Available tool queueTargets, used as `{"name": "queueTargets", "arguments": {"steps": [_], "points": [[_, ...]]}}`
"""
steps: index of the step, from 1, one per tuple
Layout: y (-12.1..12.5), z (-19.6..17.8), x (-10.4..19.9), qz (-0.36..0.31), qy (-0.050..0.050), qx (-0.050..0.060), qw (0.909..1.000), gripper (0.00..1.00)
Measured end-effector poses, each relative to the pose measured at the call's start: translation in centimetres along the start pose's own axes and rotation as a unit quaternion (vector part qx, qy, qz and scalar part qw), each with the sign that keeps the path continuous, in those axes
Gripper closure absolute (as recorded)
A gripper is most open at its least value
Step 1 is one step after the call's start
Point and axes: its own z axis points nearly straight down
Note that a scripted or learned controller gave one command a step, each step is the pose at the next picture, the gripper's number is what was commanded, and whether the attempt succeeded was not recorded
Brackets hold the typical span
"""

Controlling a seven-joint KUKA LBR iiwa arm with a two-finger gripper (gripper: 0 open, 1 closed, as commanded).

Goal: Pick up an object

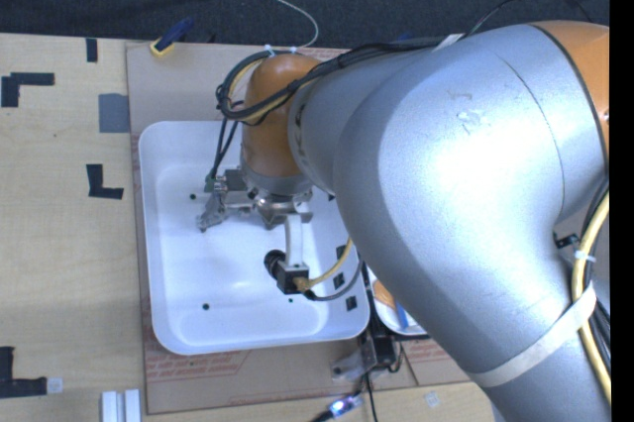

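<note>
- Gripper point(212, 210) low in left bin point(173, 263), far side; grasp attempt, I reckon.
- Can't tell if it's open or closed.
- Next: I'd lift, check the catch.

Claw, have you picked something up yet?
Not yet, as far as I can see. Done: the claw is down inside the left white bin. In hand: lining up for a grab; I can't tell that it holds anything. Left: grabbing an object and lifting it out.
</note>
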Motion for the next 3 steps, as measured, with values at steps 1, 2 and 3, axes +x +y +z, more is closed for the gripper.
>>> {"name": "queueTargets", "arguments": {"steps": [1, 2, 3], "points": [[4.6, -0.5, 6.9, -0.001, 0.001, -0.007, 1.0000, 0.00], [8.6, -0.5, 6.4, 0.000, -0.001, -0.002, 1.0000, 0.00], [8.4, -24.6, 4.8, 0.001, 0.003, -0.015, 0.9999, 0.00]]}}
